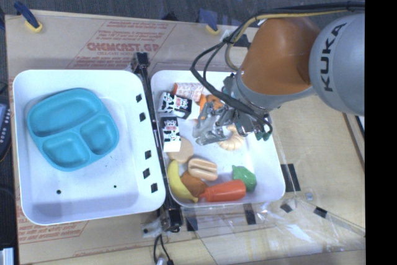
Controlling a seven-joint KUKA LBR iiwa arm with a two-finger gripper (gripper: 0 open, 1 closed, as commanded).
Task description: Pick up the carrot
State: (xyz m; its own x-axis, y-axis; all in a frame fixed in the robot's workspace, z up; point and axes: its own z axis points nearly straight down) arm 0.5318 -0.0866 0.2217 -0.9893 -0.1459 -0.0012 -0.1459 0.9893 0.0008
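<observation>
The carrot [223,191] is an orange-red toy with a green top [245,177]. It lies flat along the front wall of the right bin [273,164], pointing left. My gripper [208,126] hangs over the middle of that bin, above and to the left of the carrot and well apart from it. The grey wrist and orange band [279,59] hide the back right part of the bin. Nothing can be made out in the gripper.
The right bin also holds a banana [175,183], a hot dog [203,167], a pale pastry [234,143], two black-and-white cartons [175,103] and an orange pack [188,91]. A blue divided plate [71,127] sits in the left bin [87,202].
</observation>
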